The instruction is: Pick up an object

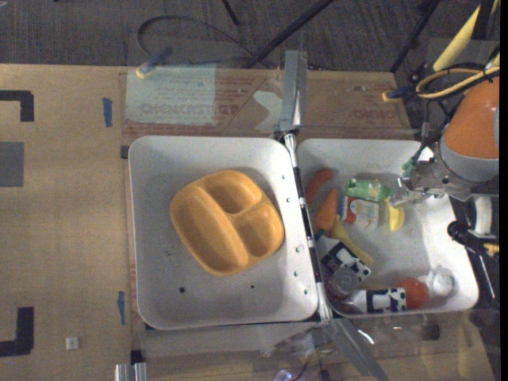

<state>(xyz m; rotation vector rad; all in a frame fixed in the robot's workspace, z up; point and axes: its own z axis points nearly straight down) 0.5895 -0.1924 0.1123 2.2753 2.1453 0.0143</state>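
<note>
While the task names no single object, the candidates all lie in the right bin point(460, 280), heaped on the side of that bin away from the arm. The gripper point(414, 187) hangs over the bin's upper part, just beside a small carton point(363, 210) with a green top. A yellow piece point(394, 217) lies just below the gripper, touching the carton's near edge. Whether the gripper is open or closed cannot be told; its tip is blurred against the bin floor, and no object is seen held in it.

Beyond the carton, further from the gripper, two orange items point(323, 197) lie against the divider between the bins. A yellow banana-shaped item point(349, 240) runs diagonally below the carton. Below that again sit a black-and-white patterned item point(347, 258) and a grey round can point(344, 280). Along the bin's lower wall, well apart from the gripper, rest a second black-and-white item point(385, 299), a red object point(413, 291) touching it, and a pale translucent object point(439, 282) just beside the red one.

The arm point(474, 133) enters above the bin's outer edge, orange band uppermost.

On the far side of the divider, the left bin point(159, 284) holds one orange sectioned tray point(226, 221), upright, with three compartments.
</note>
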